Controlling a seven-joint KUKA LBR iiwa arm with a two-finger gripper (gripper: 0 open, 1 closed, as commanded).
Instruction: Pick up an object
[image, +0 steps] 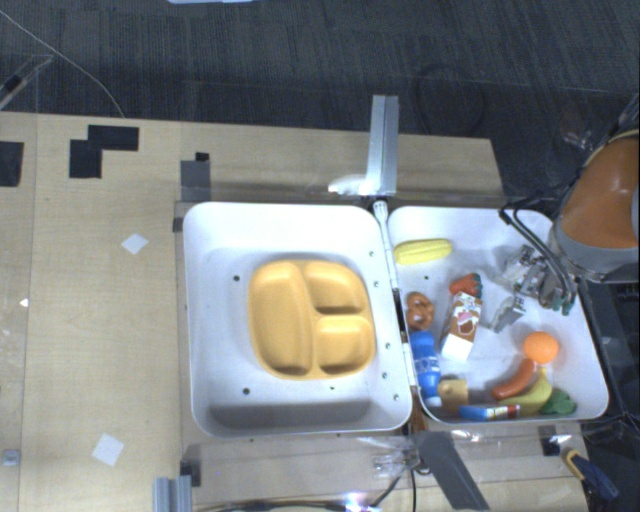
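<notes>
Nearest you, along the front edge of the right bin, lie a red and blue marker, a small tan block, a blue bottle, and a cluster of toy produce: a red chili, a yellow banana and a green piece. Just behind them you have the orange ball, sitting free on the bin floor near the right wall. The hand hangs just above and slightly left of that ball, close but apart from it, with nothing between its fingers; you cannot tell from here how wide they stand. To the hand's left lies a red and white carton, and beside that a brown toy by the divider. Further back, a yellow corn cob rests near the rear wall. In the left bin sits a yellow divided tray, about in the middle.
</notes>
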